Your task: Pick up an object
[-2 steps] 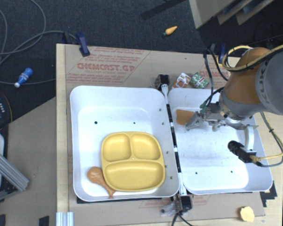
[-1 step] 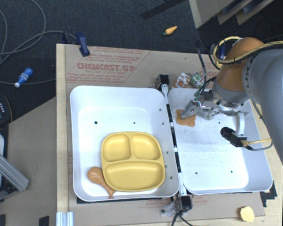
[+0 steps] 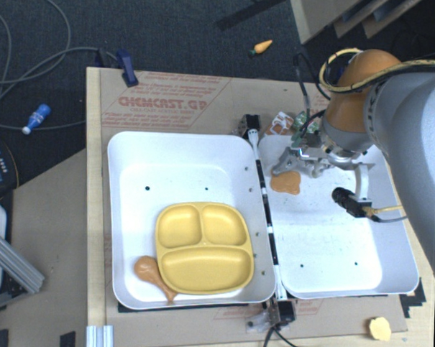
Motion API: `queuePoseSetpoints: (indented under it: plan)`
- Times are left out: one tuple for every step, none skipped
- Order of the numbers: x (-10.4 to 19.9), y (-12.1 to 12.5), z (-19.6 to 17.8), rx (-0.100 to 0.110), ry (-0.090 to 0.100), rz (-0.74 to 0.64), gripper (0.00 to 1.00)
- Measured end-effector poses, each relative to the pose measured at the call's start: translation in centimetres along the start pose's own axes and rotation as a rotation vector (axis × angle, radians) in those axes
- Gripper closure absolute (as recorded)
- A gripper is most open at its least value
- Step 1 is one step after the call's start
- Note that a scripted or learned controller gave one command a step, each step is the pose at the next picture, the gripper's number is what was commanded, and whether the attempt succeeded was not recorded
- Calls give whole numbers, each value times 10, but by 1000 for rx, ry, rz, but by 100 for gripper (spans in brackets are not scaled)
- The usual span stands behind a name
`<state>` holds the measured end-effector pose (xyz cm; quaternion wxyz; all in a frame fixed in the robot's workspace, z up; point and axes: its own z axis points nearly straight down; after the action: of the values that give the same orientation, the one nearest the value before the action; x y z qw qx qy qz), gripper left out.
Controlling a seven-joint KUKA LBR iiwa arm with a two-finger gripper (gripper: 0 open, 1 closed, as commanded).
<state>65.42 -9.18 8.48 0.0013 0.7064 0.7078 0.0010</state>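
You see the grey arm (image 3: pixel 414 120) reaching in from the right, its gripper (image 3: pixel 297 165) low over the far left corner of the right bin (image 3: pixel 329 246). Whether it stands open or closed you cannot tell. The left bin (image 3: pixel 174 167) holds a yellow divided plate (image 3: pixel 203 248), with a tan drumstick (image 3: pixel 152 272) touching its near left edge. In the right bin, a tan lump (image 3: pixel 286 183) lies on the floor just beside the gripper, on its near side.
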Motion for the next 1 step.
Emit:
queuePoseSetpoints:
  plan:
    - [-6, 7, 0, 0, 0, 1, 0]
